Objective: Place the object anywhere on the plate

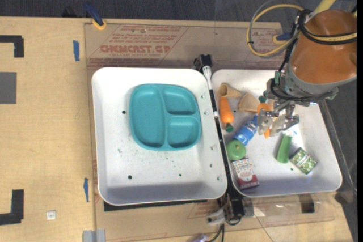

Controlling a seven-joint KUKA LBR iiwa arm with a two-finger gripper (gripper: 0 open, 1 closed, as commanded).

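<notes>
Just beside tool (276, 123), green cylinder (283, 148)

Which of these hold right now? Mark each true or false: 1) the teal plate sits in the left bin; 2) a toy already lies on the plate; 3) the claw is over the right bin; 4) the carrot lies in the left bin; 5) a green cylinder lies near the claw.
1) True: the teal plate sits in the left bin.
2) False: nothing lies on the plate.
3) True: the claw hangs over the right bin.
4) False: the carrot lies in the right bin, near its left wall.
5) True: the green cylinder lies just below and right of the claw in the camera view.
</notes>
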